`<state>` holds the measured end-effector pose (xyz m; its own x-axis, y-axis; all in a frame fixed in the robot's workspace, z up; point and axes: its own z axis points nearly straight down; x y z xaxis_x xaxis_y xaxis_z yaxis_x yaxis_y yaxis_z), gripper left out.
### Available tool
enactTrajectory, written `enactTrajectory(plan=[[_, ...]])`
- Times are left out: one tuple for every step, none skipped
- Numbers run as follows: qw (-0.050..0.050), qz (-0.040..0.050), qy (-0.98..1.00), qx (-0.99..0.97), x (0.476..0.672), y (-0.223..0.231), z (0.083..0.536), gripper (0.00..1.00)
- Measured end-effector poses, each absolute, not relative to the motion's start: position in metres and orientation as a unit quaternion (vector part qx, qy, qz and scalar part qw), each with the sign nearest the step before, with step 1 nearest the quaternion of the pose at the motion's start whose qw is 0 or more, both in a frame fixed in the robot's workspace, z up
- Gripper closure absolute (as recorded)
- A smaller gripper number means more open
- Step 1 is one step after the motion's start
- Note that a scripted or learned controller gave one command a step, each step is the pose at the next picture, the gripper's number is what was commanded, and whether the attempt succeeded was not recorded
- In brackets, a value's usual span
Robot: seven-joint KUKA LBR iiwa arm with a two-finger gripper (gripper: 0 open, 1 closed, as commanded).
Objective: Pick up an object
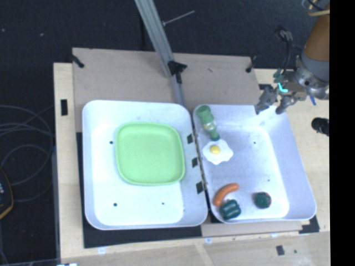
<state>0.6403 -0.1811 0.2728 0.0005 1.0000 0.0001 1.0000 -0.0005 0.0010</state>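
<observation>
Gripper (272, 105) open above right bin's (288, 165) smooth white rim.

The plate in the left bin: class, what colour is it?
Light green; the plate shows plainly in the camera view.

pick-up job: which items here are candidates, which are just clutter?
Candidates, right bin:
- green plastic bottle
- white-and-yellow toy fried egg
- orange toy sausage
- dark green toy pepper
- round dark green toy
- two-finger gripper, above the bin's far corner

Clutter:
- light green square plate, left bin
- grey metal pole
</observation>
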Motion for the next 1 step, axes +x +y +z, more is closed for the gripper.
enactTrajectory(plan=[[0.000,0.0004,0.707,0.707,0.6403,-0.1811,0.2728,0.00]])
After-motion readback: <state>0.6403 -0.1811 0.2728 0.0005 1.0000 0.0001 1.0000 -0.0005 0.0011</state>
